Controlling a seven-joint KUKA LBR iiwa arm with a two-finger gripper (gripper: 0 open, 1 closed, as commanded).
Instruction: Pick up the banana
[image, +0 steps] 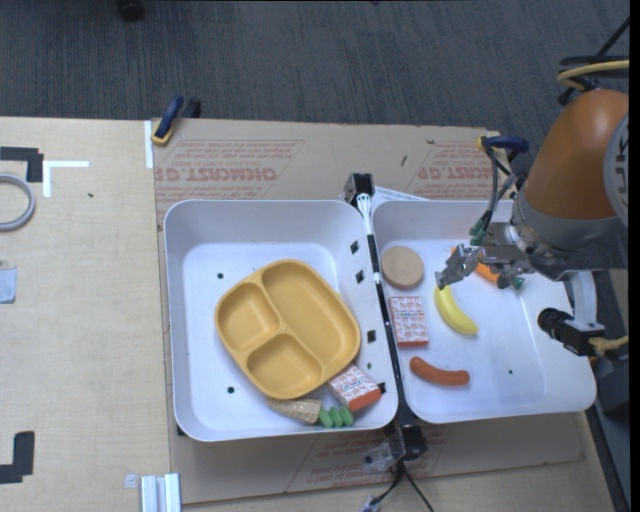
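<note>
The yellow banana lies in the right bin, a little left of its middle, with its upper tip pointing toward the gripper. My gripper hangs just above and beside that upper tip, coming in from the right under the orange-banded arm. Nothing shows the banana lifted; it rests on the bin floor. A small orange item peeks out from under the gripper body.
In the right bin, a round tan disc, a red-and-white packet and a sausage surround the banana. The left bin holds a yellow divided plate and small food items at its front.
</note>
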